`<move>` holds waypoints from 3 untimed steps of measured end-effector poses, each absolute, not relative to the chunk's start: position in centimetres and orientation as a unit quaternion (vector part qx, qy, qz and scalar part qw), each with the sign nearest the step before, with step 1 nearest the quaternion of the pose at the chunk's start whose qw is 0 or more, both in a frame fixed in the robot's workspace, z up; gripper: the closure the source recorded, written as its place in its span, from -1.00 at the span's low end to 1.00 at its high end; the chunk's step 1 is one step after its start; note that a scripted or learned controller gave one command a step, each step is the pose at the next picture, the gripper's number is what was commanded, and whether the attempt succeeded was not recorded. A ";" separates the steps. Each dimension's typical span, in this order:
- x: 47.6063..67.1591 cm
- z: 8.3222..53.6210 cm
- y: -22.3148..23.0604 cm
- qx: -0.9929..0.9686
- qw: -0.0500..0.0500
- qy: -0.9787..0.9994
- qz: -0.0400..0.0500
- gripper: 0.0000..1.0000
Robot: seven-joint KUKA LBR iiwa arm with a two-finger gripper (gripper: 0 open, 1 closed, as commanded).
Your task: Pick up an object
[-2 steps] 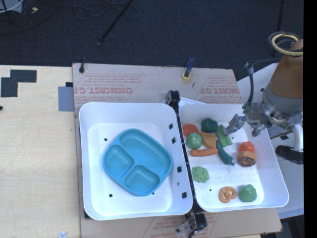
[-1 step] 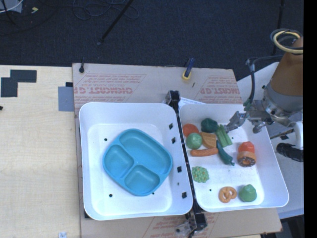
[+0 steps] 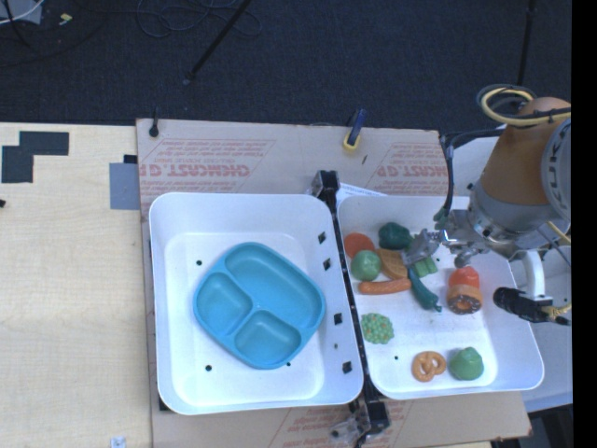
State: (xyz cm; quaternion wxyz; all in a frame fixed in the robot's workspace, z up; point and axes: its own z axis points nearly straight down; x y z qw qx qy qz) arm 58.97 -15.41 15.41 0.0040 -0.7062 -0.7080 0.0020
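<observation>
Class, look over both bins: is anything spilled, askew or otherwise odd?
Nothing spilled. The blue divided plate sits skewed, corner-on to its left bin. The toy foods are jumbled in the right bin, the pretzel lying apart near the front.

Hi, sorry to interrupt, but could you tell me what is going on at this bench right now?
A grey and orange robot arm reaches in from the right over the right bin, which holds a scatter of toy food. Its gripper is low among the items near the top of the pile, beside a dark green piece and a carrot. Nothing is visibly lifted yet. The left bin holds a blue divided plate.
</observation>
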 end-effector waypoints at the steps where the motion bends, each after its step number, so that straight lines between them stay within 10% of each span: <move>1: 58.4 10.9 -15.4 -0.707 0.003 -0.708 0.002 -1.00; 2: 58.4 8.6 -15.1 -0.706 0.002 -0.708 0.001 -1.00; 3: 58.4 9.7 -15.2 -0.707 0.003 -0.707 0.001 1.00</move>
